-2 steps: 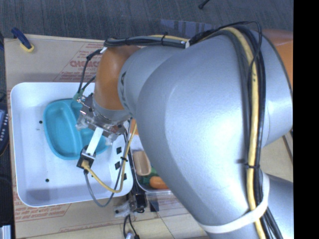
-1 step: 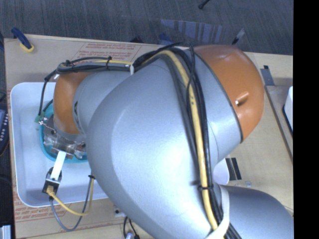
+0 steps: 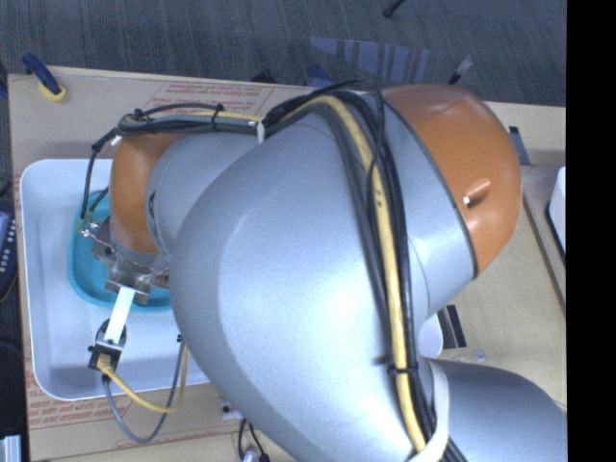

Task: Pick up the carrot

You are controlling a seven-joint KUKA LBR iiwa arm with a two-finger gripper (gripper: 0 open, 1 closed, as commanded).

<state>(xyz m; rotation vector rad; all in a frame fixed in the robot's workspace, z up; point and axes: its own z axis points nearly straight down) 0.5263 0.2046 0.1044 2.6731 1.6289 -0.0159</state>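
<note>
Camera view: arm (image 3: 318, 287) blankets left bin (image 3: 43, 287), gripper (image 3: 135, 282) low at 9 o'clock over blue dish (image 3: 82, 258) (jaw state: cannot tell), so it likely risks clipping the dish rim instead of taking the carrot.

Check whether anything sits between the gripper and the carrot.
Cannot tell. The arm covers most of the left bin, hiding the space under its wrist. Beside the wrist, a blue dish-shaped thing lies on the bin floor, partly under the arm; whether it stands in the way cannot be judged.
</note>
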